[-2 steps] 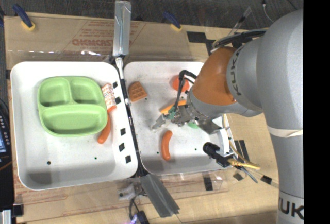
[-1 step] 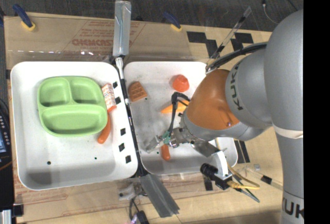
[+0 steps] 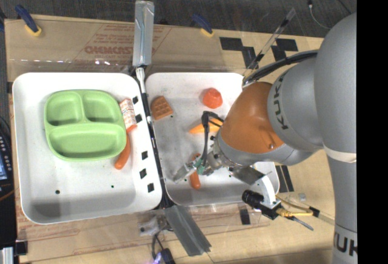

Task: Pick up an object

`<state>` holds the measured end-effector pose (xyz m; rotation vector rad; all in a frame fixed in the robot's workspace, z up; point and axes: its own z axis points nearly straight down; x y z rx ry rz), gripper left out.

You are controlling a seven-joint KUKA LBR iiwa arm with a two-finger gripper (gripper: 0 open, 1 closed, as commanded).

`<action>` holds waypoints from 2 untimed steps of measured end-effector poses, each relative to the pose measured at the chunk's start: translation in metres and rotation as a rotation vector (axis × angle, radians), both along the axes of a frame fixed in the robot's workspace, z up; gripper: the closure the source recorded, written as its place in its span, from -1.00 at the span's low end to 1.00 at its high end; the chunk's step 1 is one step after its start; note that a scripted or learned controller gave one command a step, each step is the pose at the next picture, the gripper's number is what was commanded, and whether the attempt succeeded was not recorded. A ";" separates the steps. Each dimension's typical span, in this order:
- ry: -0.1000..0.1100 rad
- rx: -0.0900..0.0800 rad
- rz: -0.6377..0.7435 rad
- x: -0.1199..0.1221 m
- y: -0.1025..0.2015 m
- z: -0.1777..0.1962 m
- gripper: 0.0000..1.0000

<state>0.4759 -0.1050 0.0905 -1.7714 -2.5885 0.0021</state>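
Observation:
My gripper (image 3: 199, 167) hangs low over the front middle of the right bin (image 3: 182, 193), below the orange wrist band. A small orange-red piece (image 3: 194, 181) lies right beside and just in front of the gripper's tip. An orange wedge (image 3: 197, 130) lies a little behind the gripper, partly hidden by the wrist. Farther back sit a brown waffle-like piece (image 3: 160, 107) and a red-orange rounded piece (image 3: 211, 98).
The left bin (image 3: 36, 196) holds a green divided plate (image 3: 85, 124), a small labelled packet (image 3: 127, 112) at its right rim and an orange sausage-shaped piece (image 3: 123, 156). A divider with black marks (image 3: 147, 153) runs between the bins. The arm covers the right bin's right side.

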 end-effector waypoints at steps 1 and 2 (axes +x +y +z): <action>-0.001 0.000 0.004 0.001 -0.001 0.009 1.00; -0.002 -0.003 -0.247 0.049 0.028 0.127 1.00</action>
